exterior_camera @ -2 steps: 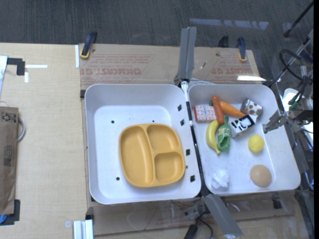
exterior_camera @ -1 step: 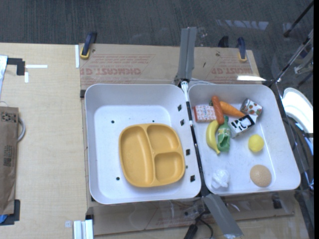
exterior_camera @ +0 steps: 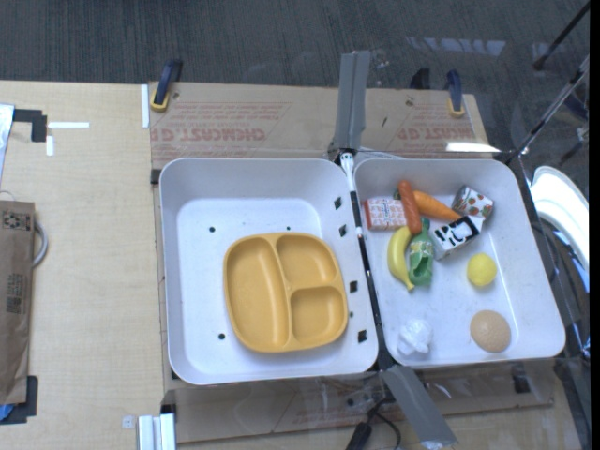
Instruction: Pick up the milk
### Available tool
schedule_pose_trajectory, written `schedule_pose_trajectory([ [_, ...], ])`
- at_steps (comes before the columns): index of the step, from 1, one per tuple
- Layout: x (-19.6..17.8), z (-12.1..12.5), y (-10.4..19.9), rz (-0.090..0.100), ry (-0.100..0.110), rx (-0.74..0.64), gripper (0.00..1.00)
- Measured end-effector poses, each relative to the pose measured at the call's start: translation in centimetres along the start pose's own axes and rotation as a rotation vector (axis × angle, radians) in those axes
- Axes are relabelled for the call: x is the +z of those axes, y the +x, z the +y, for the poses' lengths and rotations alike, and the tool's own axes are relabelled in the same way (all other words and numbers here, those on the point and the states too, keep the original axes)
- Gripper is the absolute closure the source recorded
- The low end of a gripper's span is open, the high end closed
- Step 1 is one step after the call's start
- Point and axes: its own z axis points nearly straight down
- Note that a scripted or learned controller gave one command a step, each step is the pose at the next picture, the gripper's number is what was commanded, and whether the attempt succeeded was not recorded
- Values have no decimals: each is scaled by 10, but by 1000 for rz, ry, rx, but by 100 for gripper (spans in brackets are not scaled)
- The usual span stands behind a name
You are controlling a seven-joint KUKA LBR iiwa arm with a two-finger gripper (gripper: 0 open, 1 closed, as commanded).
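The milk (exterior_camera: 457, 233) is a small carton with a black-and-white cow pattern. It lies on its side in the upper middle of the right bin (exterior_camera: 525, 279). It touches a green item (exterior_camera: 420, 262) on its left. An orange carrot (exterior_camera: 427, 202) lies just above it, and a small colourful carton (exterior_camera: 473, 202) sits at its upper right.
Also in the right bin are a red box (exterior_camera: 382, 213), a banana (exterior_camera: 401, 256), a lemon (exterior_camera: 482, 269), a tan egg-like ball (exterior_camera: 489, 331) and a white crumpled thing (exterior_camera: 413, 337). The left bin (exterior_camera: 187, 251) holds a yellow divided plate (exterior_camera: 286, 291).
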Motion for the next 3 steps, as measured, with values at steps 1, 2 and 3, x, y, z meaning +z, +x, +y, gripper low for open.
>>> schedule_pose_trajectory([
  [1,-8,1,1,-3,1,-5,100],
  [2,-16,3,1,-6,2,-9,100],
  [3,-24,4,1,-9,3,-13,100],
])
